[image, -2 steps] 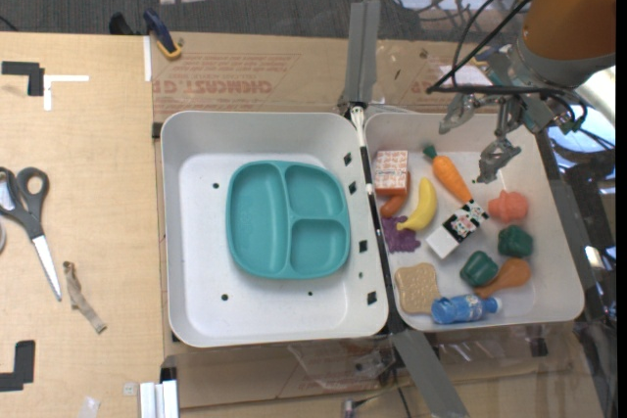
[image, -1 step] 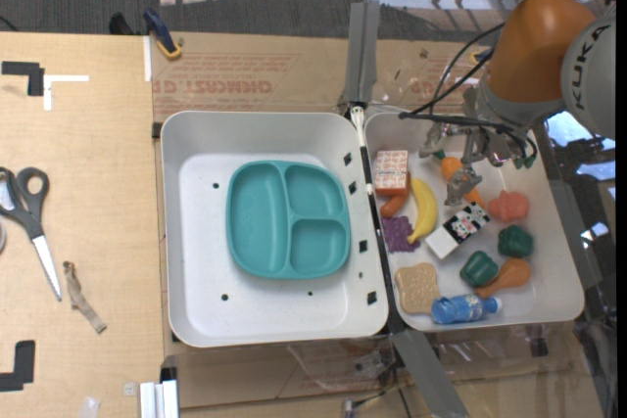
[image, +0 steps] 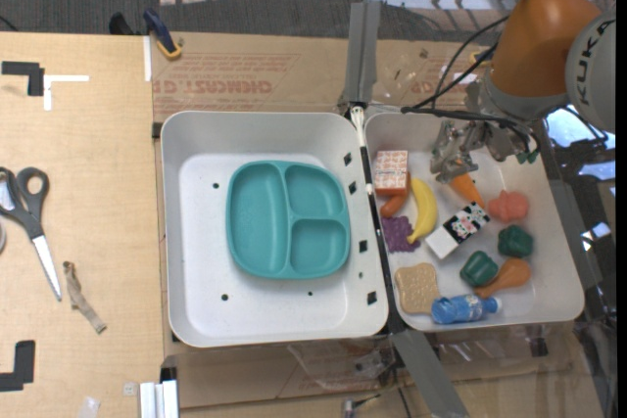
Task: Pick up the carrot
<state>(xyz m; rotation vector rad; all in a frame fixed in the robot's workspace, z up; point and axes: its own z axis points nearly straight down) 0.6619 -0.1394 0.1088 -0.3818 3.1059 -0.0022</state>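
While the gripper hangs over the right bin, its finger state cannot be told. Directly under it lies the carrot, crowded by a banana, a black-and-white carton and a pink toy. A teal divided plate occupies the left bin. "KUKA" lettering is partly legible on the arm.

— How's the light?
— Bright and even from above; the white bins almost glare, shadows stay soft.
— Sharpness?
— Mostly crisp, slightly soft around the arm.
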